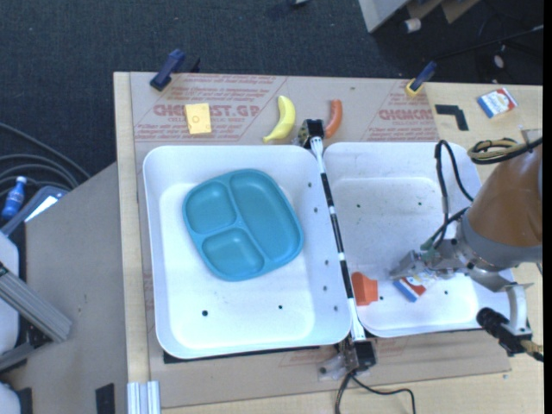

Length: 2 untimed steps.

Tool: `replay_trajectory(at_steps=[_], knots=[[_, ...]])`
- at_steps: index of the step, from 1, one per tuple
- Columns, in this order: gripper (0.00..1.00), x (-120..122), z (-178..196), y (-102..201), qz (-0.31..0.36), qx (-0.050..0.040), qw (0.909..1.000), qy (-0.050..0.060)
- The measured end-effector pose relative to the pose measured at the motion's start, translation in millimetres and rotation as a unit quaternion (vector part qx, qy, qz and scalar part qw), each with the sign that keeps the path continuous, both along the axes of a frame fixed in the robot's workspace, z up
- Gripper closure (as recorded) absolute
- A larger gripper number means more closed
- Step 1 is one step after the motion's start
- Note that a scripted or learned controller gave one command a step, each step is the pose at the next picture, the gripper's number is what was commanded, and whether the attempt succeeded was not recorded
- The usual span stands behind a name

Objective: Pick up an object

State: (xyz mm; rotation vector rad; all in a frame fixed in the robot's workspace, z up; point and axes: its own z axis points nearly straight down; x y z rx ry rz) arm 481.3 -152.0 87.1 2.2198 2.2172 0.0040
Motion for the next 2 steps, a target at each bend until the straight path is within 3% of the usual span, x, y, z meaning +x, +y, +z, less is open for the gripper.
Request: replay_trajectory(at_steps=[1, 2], knots=[[1.00, 2, 11, -1, -0.001, -0.0021, 1.0000, -0.003], [1.00, 15, 76, 59, 0.001, 0.0010, 1.0000, 0.002]])
